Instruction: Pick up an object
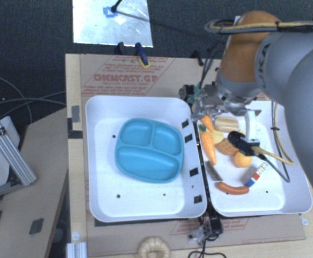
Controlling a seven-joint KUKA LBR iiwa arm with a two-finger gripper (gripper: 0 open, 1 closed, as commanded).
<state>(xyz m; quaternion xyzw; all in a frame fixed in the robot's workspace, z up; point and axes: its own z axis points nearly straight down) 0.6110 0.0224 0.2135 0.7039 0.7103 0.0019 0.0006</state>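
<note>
My gripper (204, 110) hangs over the far left corner of the right bin (285, 198), under the grey wrist and orange band. Just below it lie a small carrot (206, 123) and a beige bread piece (226, 124). A longer carrot (209, 147) lies along the bin's left wall. Further toward the front are a brown cookie (227, 149), an orange fruit (243, 159), a red sausage (232, 187) and a small white tube with red and blue ends (257, 174). I see nothing between the gripper's fingers.
The left bin (100, 144) holds a blue divided plate (148, 149). A ridge with black clips (193, 155) separates the two bins. The arm's bulk covers the right bin's far right part. A silver sheet (110, 15) lies beyond the bench.
</note>
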